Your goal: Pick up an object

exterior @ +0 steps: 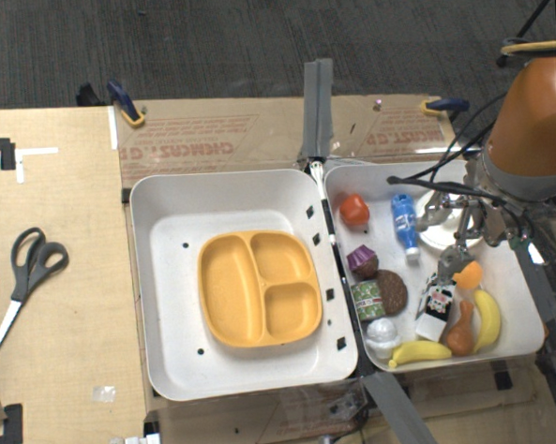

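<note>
The toys in my right bin (534, 337) lie packed close, so I could bump one or pinch two at once and drop both. My end effector (466, 231) hangs over the far right side of this bin. I cannot tell how it is set, because cables hide it. The carrot (467, 274) lies just below it, maybe the nearest thing. The bottle (405, 223) sits to its left. The tray (260, 287) rests in the left bin (161, 299), well apart.
</note>
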Available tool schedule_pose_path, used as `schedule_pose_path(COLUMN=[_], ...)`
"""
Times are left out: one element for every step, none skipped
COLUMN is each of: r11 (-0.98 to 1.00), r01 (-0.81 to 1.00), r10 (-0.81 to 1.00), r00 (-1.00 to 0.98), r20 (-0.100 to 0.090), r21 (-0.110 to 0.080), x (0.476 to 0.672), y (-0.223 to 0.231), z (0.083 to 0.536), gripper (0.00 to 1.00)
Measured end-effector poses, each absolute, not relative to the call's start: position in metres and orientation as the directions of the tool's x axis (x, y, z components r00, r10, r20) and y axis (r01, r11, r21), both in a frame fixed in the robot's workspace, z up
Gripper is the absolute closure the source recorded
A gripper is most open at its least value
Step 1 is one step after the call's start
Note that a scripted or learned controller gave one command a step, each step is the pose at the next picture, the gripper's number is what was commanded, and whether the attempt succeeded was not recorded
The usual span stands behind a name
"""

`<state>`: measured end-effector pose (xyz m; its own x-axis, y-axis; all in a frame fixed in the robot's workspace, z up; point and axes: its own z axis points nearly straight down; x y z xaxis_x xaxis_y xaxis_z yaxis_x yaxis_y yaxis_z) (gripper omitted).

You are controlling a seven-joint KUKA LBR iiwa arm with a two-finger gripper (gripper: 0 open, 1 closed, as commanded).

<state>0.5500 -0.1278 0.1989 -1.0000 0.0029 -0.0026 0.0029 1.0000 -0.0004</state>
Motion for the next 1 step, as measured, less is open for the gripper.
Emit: schedule_pose_path(r11=[1.0], r01=[-0.031], r10=[-0.031], r00=[-0.999], r20=[-0.004], r21=[-0.001], x=[0.5884], y=[-0.131], z=[0.0929], gripper=[0.0])
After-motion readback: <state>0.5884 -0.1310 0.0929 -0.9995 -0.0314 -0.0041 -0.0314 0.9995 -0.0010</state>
